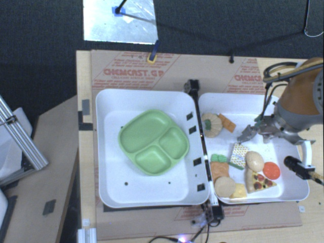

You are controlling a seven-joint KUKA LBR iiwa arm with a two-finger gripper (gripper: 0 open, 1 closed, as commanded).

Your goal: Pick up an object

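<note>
- Right bin (238, 105): the gripper (256, 135) hangs over its middle, toward the right wall. The claw stands wide, with nothing between its prongs.
- How high the claw sits above the bin floor cannot be judged from this slant.
- The arm (299, 95) comes in from the right and is cut off by the frame edge. Its bulk hides part of the bin's right wall.
- The toy food lies in the lower and left parts of the right bin, and all of it is apart from the claw.
- Up by the divider sits a pale ribbed round piece (211, 124) with a green patch. Squash or garlic, cannot tell. An orange chunk (228, 122) touches its right side.
- Just below the claw lies a patterned block (236, 156), tilted, its print too small to read. A beige egg-shaped piece (254, 161) lies beside it, with a red tomato (272, 170) to the right.
- A pizza slice (260, 181) lies under the egg-shaped piece, near the tomato.
- Along the divider, a green leafy piece (218, 158) rests against an orange block (219, 170). Where they meet is hard to make out.
- At the near wall, a tan bun (225, 187) touches a yellow wedge (239, 191).
- Left bin (111, 115): a green three-compartment plate (153, 142) lies in the middle, set askew.
</note>
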